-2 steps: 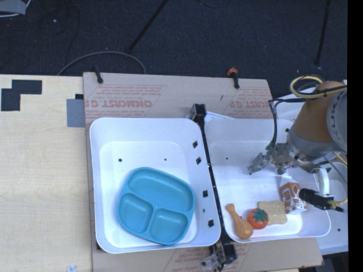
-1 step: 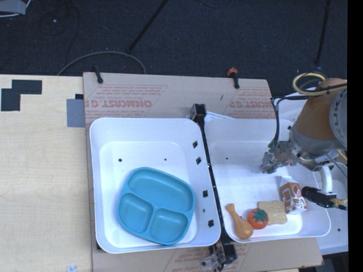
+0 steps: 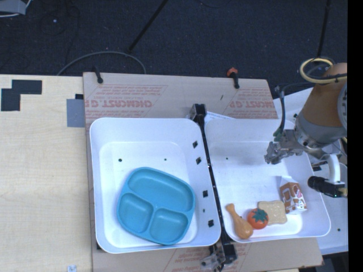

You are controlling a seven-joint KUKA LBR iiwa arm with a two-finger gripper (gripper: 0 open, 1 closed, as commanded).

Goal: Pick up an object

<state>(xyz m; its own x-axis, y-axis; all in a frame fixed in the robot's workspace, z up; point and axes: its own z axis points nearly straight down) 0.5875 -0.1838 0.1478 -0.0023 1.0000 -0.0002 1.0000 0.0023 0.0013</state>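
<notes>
Gripper (image 3: 274,153) hangs over right bin (image 3: 244,146) mid-floor, finger state can't tell, holding nothing visible — toy food cluster (drumstick (image 3: 240,221), tomato (image 3: 257,219), toast (image 3: 273,211)) lies toward the bin's near edge, below it.

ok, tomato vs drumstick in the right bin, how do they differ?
The tomato is round and red-orange with a green top; the drumstick is long, tan, and lies at a slant. The tomato touches the toast slice on its right, while the drumstick lies on the tomato's left, against it. Both are small toy foods near the front wall of the right bin.
</notes>
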